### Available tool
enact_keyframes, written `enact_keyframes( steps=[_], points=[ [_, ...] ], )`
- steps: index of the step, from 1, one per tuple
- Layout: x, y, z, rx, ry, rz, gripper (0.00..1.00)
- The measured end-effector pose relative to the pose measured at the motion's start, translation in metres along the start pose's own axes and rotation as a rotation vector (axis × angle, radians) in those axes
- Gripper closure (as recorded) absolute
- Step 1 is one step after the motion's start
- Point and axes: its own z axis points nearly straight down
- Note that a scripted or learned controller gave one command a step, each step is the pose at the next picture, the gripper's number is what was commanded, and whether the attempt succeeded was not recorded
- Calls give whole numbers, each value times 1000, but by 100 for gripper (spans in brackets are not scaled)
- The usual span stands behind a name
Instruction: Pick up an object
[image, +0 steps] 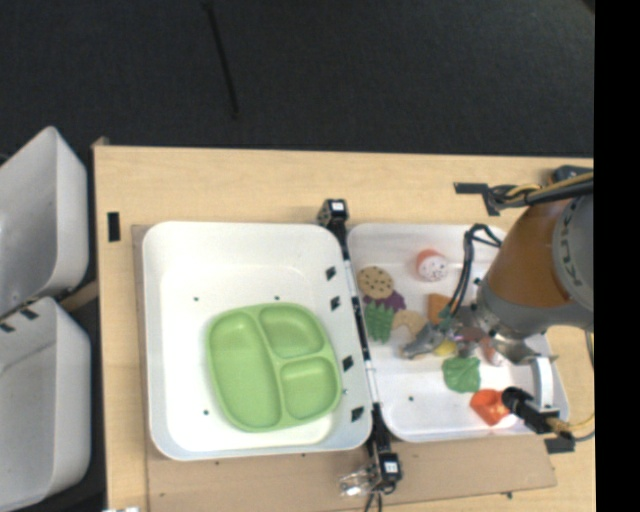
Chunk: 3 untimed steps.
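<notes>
Gripper (432, 338) down among toys in right bin (400, 410), beside green toy (462, 374); grip state impossible to tell. Green 3-compartment plate (272, 366) in left bin (180, 260).

Surfaces at my station
Smooth white plastic bins (160, 300); glossy green plastic divided plate (272, 366); matt pale wood tabletop (220, 185).

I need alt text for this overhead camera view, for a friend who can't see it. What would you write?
A grey robot arm with an orange band reaches from the right over the right white bin, which holds small toys, among them a cookie and an orange piece. The left white bin holds a green divided plate.
</notes>
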Motion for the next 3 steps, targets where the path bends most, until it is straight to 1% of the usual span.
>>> enact_keyframes(
  steps=[1,2,3],
  points=[
    [-1,2,-11,-5,0,6,100],
    [0,7,-73,-5,-3,-5,100],
    [-1,7,-116,-4,-3,-5,100]
  ],
)
